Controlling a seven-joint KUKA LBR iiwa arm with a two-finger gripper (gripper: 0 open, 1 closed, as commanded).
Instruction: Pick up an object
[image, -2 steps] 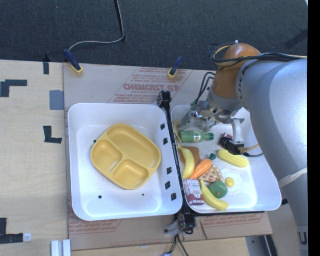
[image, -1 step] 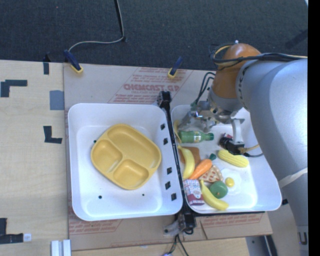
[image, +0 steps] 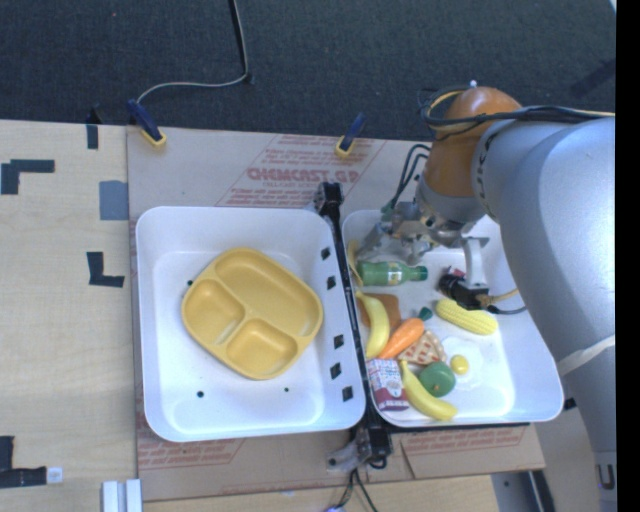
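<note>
Camera view: grey arm's end effector hangs just above a green plastic bottle; its grip state cannot be told. Nothing appears lifted; picking remains.

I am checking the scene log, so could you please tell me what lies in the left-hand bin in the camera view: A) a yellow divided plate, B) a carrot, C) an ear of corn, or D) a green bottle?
A: the yellow divided plate lies alone in the left bin, while the bottle, corn and carrot are in the right bin.
</note>
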